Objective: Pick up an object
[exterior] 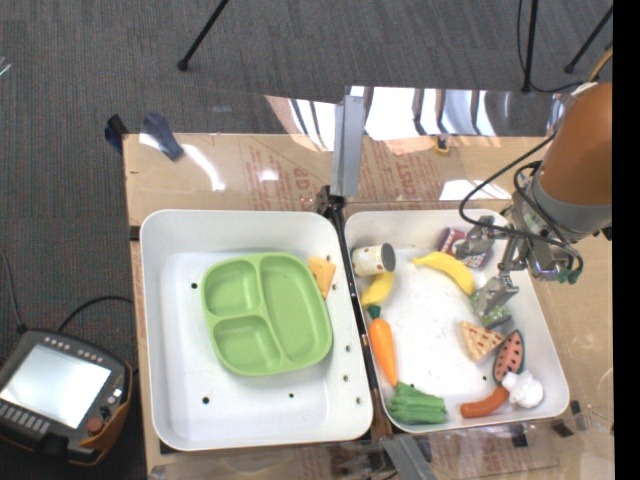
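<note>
The left shallow white bin (170,368) holds a green three-compartment plastic plate (266,313). The right white bin (552,353) carries toy foods — an orange plastic carrot (384,350), a curved yellow banana (449,269). The two-finger gripper (495,300) hangs low beside the banana — fingers' state I cannot tell.

Bright even overhead light, window glare on the bench (250,173), soft shadows, slightly soft focus
</note>
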